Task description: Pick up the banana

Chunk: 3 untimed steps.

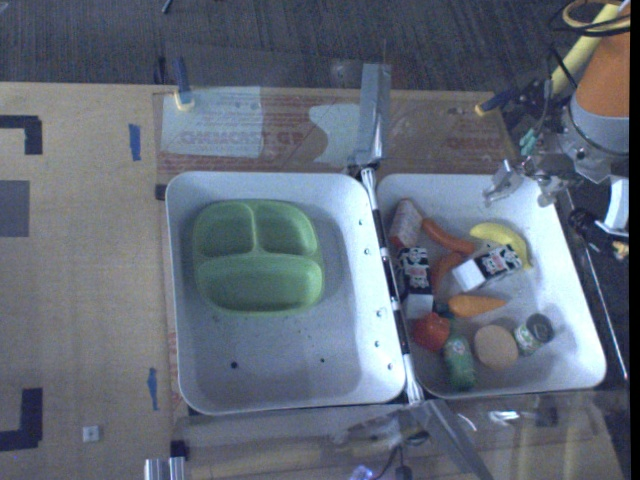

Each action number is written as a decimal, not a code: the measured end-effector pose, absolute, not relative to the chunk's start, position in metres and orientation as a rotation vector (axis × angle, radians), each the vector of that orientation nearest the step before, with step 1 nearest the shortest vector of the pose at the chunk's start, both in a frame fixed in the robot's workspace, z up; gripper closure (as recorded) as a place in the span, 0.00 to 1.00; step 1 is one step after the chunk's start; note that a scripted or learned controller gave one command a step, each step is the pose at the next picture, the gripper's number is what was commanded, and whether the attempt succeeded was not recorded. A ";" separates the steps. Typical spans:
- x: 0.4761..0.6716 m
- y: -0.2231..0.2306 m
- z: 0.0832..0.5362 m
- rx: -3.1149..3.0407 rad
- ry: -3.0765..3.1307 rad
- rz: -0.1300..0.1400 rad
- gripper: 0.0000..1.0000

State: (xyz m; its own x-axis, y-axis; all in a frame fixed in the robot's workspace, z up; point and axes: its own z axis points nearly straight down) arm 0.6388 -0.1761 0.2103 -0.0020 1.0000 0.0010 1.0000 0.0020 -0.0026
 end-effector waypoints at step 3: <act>0.656 -0.203 0.085 -1.719 -2.634 -0.002 1.00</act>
